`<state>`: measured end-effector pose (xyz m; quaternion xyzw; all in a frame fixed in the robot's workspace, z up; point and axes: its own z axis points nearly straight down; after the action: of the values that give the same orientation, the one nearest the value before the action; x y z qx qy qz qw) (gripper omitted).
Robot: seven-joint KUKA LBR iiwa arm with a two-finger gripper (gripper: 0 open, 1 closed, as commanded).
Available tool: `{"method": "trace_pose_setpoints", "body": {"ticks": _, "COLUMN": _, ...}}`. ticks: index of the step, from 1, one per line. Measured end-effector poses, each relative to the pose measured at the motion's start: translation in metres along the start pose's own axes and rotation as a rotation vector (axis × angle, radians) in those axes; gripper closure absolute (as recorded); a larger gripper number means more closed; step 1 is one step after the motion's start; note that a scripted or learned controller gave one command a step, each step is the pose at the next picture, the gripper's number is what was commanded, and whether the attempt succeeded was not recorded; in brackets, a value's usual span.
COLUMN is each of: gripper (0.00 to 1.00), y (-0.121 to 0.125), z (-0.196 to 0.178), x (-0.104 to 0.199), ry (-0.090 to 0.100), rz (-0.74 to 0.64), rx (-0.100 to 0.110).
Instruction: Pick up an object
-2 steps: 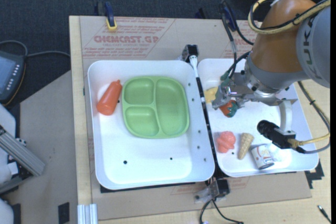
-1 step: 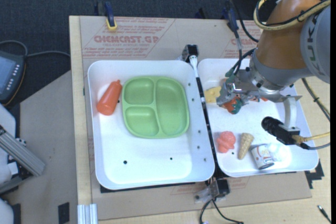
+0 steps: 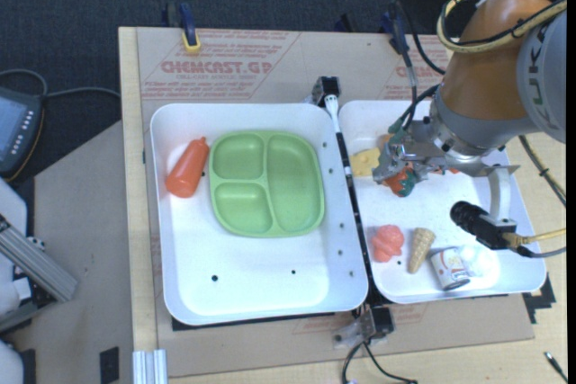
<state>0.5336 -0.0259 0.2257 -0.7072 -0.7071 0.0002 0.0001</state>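
- Gripper is low in the right bin, over a small red-green object; can't tell its grip.
- Yellow piece just beside; pink toy, cone, can nearer.

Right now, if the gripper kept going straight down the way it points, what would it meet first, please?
Most likely the small orange and green object lying right under the gripper in the right bin. Depth is hard to judge from above; the pale yellow piece sits just beside that line.
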Motion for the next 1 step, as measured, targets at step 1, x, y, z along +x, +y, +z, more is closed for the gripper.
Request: {"method": "trace_pose_setpoints", "body": {"ticks": 1, "gripper": 1.00, "y": -0.0102, "z": 0.0099, "x": -0.0004, "ry": 0.001, "rz": 0.000, "rx": 0.003}}
